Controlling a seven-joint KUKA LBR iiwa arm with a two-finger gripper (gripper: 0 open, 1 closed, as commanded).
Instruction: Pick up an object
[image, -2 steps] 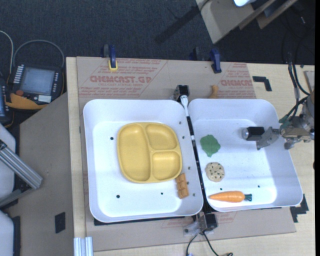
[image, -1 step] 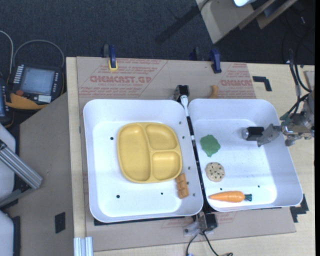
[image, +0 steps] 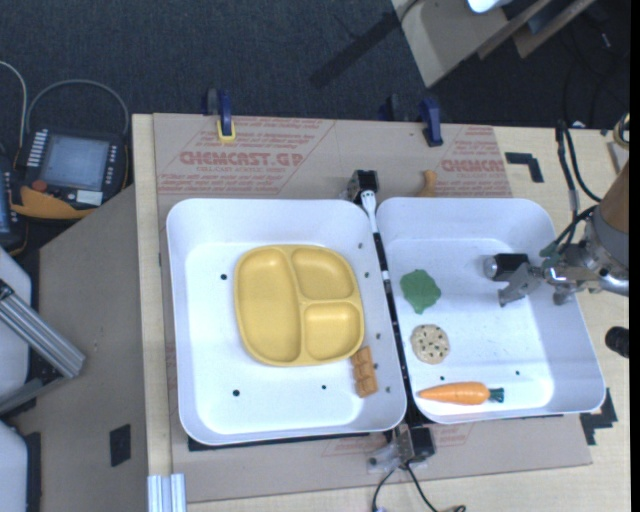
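Broccoli (image: 420, 289), cookie (image: 430, 343) and carrot (image: 459, 394) are all lying ungrasped in the right bin (image: 560, 385), while the tool (image: 508, 281), fingers apart and gripping nothing, is hovering nearby.

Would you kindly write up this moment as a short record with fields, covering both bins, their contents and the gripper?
left bin: holds a yellow divided plate and a small brown waffle piece beside the plate's near right corner
right bin: holds a green broccoli piece, a cookie and a carrot
carrot position: along the near wall
gripper: over the right bin, right of the broccoli piece, nothing seen between its fingers
task status: no object picked up yet
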